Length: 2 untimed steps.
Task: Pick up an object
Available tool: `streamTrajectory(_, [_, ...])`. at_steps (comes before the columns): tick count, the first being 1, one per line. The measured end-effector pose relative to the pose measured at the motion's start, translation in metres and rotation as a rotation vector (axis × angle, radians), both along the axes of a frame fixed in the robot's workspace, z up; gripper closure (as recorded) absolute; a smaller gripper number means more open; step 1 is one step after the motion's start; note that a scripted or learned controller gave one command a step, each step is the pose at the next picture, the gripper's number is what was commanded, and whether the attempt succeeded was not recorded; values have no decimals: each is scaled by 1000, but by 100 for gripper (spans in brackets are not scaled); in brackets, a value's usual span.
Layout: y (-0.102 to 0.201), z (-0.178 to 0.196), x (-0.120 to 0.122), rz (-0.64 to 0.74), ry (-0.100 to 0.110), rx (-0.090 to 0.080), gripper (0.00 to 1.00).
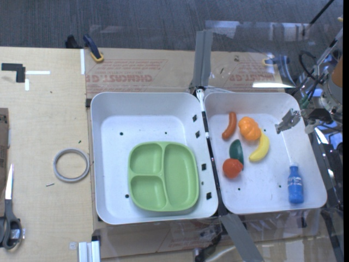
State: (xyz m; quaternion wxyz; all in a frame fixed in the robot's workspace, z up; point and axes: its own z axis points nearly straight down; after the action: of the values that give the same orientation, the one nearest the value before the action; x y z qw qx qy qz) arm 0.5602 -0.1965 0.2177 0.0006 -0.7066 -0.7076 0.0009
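The right bin (272, 201) holds several toy items: a red-orange sausage (230, 125), an orange pumpkin (249, 129), a yellow banana (260, 148), a dark green vegetable (235, 149), a red tomato (232, 168) and a blue bottle (295, 184). My gripper (300, 123) hangs over that bin's upper right corner, open, with nothing between its fingers. One grey finger (286, 121) points left, roughly a banana's length to the right of the pumpkin and apart from every item.
The left bin (109, 146) holds a green divided plate (163, 176). On the bench to the left lie a grey tape ring (71, 164) and scissors (8, 222). A blue-handled clamp (94, 51) sits at the back. Cables hang near the arm at right.
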Motion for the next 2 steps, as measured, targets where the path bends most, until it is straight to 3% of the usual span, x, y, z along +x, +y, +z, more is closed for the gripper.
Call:
streamTrajectory(1, [7,-124,77,2,-5,-2,0])
streamTrajectory(2, [7,-115,77,5,-4,-4,100])
